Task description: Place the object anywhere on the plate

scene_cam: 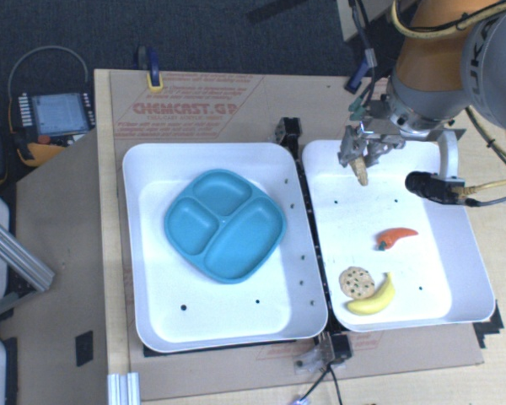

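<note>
We saw a sky-blue plate in three sections, in the white left bin. White right bin held a yellow banana, a tan cookie with dark specks, and an orange-red pepper with a green tip. Arm was grey with an orange band. Bench was tan cardboard with red lettering.

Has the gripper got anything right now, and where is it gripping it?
Looks like it: a small tan object hangs from the gripper over the right bin, pinched at its top end. What it is cannot be told.
</note>
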